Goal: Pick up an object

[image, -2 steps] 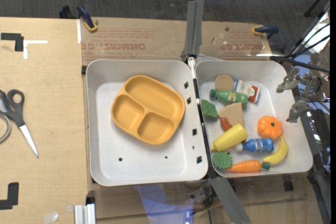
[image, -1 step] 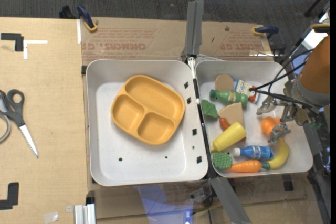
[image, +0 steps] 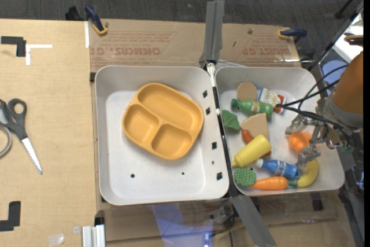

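Looking down on the bench: two white bins side by side. Left bin point(image: 110, 142) has a yellow tray point(image: 163, 120) with three compartments, sitting tilted near the bin's middle, nothing in it.

Right bin point(image: 324, 179) holds the toy pile. Along the divider: green leaf piece point(image: 230, 120), tan wedge point(image: 256, 124) beside it, red piece point(image: 247, 136) peeking from under the wedge. Upper part: tan disc point(image: 247, 91), green bottle point(image: 252, 106) lying on its side, small carton point(image: 270, 95) touching the bottle's right end. Lower part: yellow bottle point(image: 252, 150) lying slanted, blue bottle point(image: 280, 168) just below it, green textured piece point(image: 244, 177) at the front left corner, carrot point(image: 270, 183) along the front wall, banana point(image: 309, 173) at the front right.

Arm comes in from the right, orange band at the frame edge. Gripper point(image: 307, 144) hangs low over the right side of the right bin, metal fingers point(image: 298, 122) spread apart. An orange piece point(image: 298, 141) lies in the gap between them; can't tell whether either finger actually touches it, so not calling it a grasp. Banana sits just below the lower finger.

Outside the bins: scissors point(image: 20, 131) on the cardboard at left, blue clamps point(image: 95, 19) at the back edge, black cables point(image: 303, 98) running across the right bin's back corner toward the wrist.
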Motion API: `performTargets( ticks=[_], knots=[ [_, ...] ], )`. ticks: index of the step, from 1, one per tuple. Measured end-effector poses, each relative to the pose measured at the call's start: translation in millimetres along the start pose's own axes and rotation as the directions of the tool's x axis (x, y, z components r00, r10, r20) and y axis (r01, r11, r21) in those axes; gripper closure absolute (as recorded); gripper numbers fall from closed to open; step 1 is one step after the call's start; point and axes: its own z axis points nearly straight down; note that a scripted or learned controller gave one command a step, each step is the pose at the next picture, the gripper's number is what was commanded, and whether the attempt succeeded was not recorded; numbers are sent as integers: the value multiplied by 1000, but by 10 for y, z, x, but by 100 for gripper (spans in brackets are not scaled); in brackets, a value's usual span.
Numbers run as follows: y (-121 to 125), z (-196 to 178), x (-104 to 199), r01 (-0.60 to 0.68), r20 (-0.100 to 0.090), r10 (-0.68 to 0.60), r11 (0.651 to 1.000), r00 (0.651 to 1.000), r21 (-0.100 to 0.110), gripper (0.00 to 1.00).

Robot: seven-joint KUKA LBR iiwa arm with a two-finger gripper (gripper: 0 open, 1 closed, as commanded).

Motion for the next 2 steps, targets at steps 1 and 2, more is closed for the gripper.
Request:
performTargets(
  ticks=[1,2],
  knots=[
    [10,-25,309,27,10,-27,1000,1000,2,0],
    [46,-47,356,55,19,-55,998,998,7,0]
  ],
)
